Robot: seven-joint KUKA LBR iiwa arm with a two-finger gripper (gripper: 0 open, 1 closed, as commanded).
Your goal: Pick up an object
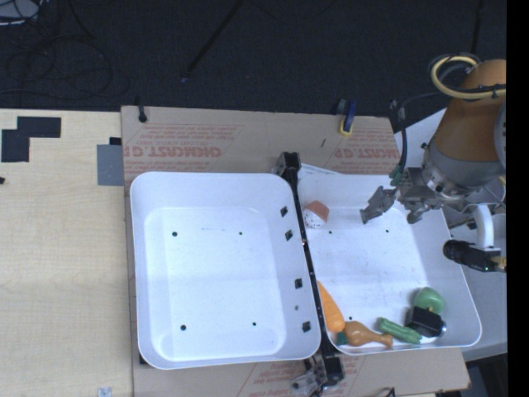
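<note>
**Claw hangs over the right bin, objects gathered at the near edge**

From where I stand, the right bin (pixel 388 255) has much open floor in its middle and far part. The claw (pixel 397 205) hangs there, above the far right area, and its dark fingers look spread, with nothing between them. The grey arm (pixel 463 151) with its orange band comes in over the right rim.

The objects lie mostly along the near rim of this bin. An orange carrot-shaped piece (pixel 331 306) rests against the divider side. Just beside it lies a tan, pear-like toy (pixel 364 334), and next a green long piece (pixel 398 331), smooth like plastic. In the near right corner a black block (pixel 426 321) sits with a round green object (pixel 430 298) touching it from behind. They are crowded close to the wall, so there is little room at that side. A small round pink and white object (pixel 315 214) lies apart, near the far left corner by the divider.

The left bin (pixel 215 267) is smooth white plastic with rounded corners. Both bins rest on a brown cardboard sheet (pixel 240 143) on the counter (pixel 58 255), which is pale wood.
</note>
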